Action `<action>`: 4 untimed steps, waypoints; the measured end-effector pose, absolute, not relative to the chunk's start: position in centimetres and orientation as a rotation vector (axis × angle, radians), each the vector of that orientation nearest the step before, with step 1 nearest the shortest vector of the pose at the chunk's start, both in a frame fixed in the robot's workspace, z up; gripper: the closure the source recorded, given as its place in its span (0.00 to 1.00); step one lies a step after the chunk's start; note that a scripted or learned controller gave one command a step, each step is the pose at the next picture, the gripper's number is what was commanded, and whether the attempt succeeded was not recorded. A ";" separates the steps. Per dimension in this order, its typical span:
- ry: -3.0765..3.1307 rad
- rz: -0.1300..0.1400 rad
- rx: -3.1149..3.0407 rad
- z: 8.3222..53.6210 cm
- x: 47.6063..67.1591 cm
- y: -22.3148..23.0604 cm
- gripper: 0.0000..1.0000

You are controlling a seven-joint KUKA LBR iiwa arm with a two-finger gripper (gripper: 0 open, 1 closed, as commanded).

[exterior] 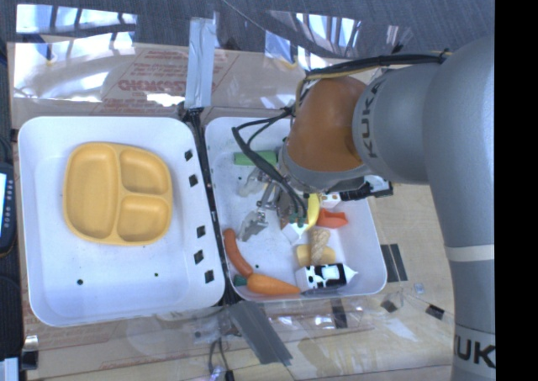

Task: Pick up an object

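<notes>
The gripper (262,213) is hanging low in the right bin (363,263), fingers spread with nothing between them. A sausage (236,252) and carrot (271,285) are lying just nearer.

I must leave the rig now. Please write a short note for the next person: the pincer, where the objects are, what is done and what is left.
Pincer: low over the right bin, near its middle; whether it is open or shut cannot be told, and nothing is seen held.
Right bin: hot dog and carrot along the near-left side; cow-patterned carton and a pale food piece at the near right; banana and an orange-red piece beside the wrist; a green item at the far side.
Left bin: yellow divided plate.
Done: approach. Left: grasp and lift one object.
</notes>
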State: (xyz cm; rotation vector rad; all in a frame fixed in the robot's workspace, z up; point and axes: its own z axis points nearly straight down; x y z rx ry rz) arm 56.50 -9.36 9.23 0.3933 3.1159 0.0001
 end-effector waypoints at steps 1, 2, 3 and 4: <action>3.116 0.000 0.385 10.3 56.6 -9.3 1.00; 3.075 -0.003 0.569 28.5 57.9 -13.9 1.00; 3.097 0.000 0.560 23.1 60.9 -11.4 1.00; 3.078 0.000 0.642 19.0 52.0 -7.6 1.00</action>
